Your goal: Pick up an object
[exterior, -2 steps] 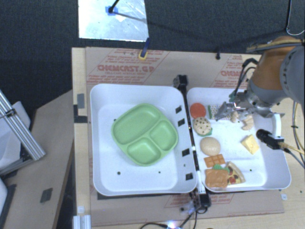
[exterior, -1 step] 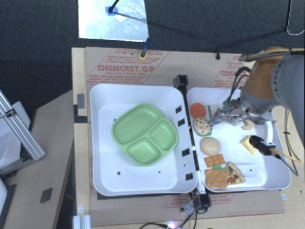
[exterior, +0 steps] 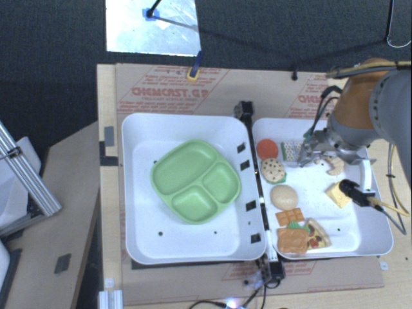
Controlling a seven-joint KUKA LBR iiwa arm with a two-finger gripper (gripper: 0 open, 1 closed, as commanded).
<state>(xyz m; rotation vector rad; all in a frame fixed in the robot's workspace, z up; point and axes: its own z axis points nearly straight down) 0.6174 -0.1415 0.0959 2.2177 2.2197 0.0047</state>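
Observation:
The right bin (exterior: 373, 237) holds several toy foods: a red tomato (exterior: 268, 149), a speckled cookie (exterior: 273, 170), a pale bun (exterior: 284, 196), an orange waffle (exterior: 290, 216), a piece of toast (exterior: 293, 240), a pizza slice (exterior: 317, 234), a yellow cheese wedge (exterior: 337, 194), a beige piece (exterior: 334, 165) and a small green-and-white item (exterior: 291, 150). My gripper (exterior: 308, 156) hangs low over the bin's far middle, just right of the green-and-white item and left of the beige piece. Nothing visibly sits in its grasp.
The left bin (exterior: 138, 237) carries a green three-compartment plate (exterior: 195, 181). A black divider (exterior: 255, 172) with clips runs between the bins. A shiny sheet (exterior: 153, 17) lies beyond the bench's far edge.

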